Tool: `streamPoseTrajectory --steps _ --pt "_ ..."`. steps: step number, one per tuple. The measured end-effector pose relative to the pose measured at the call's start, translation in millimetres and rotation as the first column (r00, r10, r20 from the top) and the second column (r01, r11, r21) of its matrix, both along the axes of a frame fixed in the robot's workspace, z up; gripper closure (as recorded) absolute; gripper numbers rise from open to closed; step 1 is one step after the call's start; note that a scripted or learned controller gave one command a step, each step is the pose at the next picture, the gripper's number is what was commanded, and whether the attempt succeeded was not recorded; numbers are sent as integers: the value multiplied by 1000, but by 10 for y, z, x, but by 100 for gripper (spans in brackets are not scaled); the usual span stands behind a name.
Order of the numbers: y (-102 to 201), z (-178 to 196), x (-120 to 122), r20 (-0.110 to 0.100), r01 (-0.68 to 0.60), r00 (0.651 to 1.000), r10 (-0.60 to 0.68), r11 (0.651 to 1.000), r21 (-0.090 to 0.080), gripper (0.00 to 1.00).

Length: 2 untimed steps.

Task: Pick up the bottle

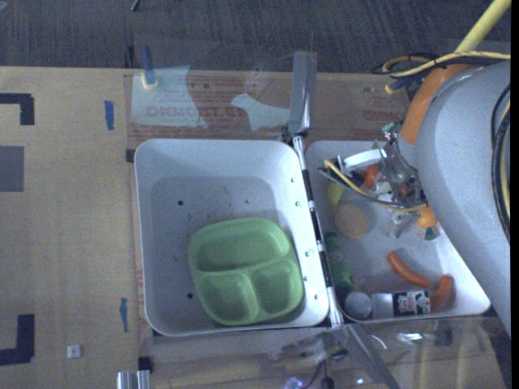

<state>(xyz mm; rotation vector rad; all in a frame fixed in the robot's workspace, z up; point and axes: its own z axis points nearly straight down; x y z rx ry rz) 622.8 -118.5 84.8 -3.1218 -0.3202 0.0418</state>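
The gripper (396, 186) hangs low over the right bin (466, 286), apparently hunting for a target, while the bottle (389, 303) lies on its side along the near wall, well apart.

Pale green divided plate (243, 270) in the white left bin (162, 168), orange sausage-shaped toys (409, 269) in the white right bin (466, 286), grey arm (466, 160) with orange band (422, 100), tan bench (65, 241) with blue tape marks (109, 113)
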Motion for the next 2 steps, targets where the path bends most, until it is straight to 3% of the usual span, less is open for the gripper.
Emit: streamPoseTrajectory --steps 1,2 --pt "0 -1 0 0 0 1000 0 1000 0 0" --pt "207 364 -78 19 -103 995 103 995 4 0"
